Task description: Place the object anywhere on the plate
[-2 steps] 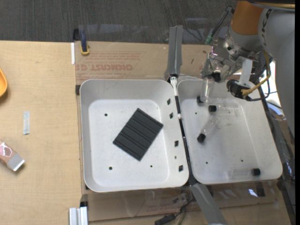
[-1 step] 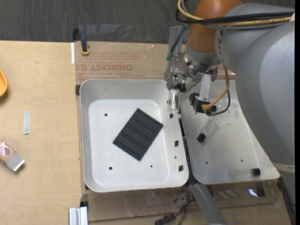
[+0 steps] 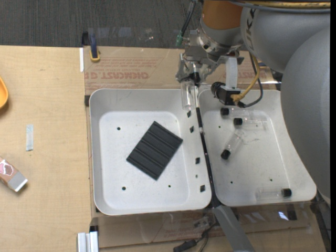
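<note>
A black ribbed rectangular plate [image 3: 155, 149] lies tilted in the middle of the left white bin [image 3: 100, 140]. Several clear objects with black caps lie in the right bin [image 3: 294, 161]: one [image 3: 229, 148] near its centre-left, one [image 3: 238, 122] further back, and one [image 3: 283, 193] by the front right corner. My gripper [image 3: 188, 97] hangs over the back end of the rim between the two bins, up and to the right of the plate. Something pale and see-through shows at its tip; whether that is a held object is unclear.
The big grey arm fills the upper right and overhangs the right bin's far side. On the wooden bench left of the bins lie a small grey strip [image 3: 29, 137] and a red-and-white item [image 3: 11, 175]. An orange object [image 3: 2, 92] sits at the left edge.
</note>
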Robot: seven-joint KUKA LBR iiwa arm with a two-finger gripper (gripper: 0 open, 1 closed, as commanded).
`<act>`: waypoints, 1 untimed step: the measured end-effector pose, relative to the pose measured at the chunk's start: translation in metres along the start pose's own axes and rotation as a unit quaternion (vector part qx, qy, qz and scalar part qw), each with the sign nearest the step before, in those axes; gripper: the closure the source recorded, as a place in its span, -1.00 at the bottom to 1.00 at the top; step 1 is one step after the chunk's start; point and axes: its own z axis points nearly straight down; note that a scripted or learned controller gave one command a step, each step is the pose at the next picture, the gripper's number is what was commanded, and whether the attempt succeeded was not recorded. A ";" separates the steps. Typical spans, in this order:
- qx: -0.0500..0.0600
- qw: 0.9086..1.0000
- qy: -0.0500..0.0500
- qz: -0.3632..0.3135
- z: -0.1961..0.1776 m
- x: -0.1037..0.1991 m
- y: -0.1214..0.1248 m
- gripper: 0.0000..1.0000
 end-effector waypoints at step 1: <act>0.000 1.000 0.000 0.000 0.000 0.000 0.000 -1.00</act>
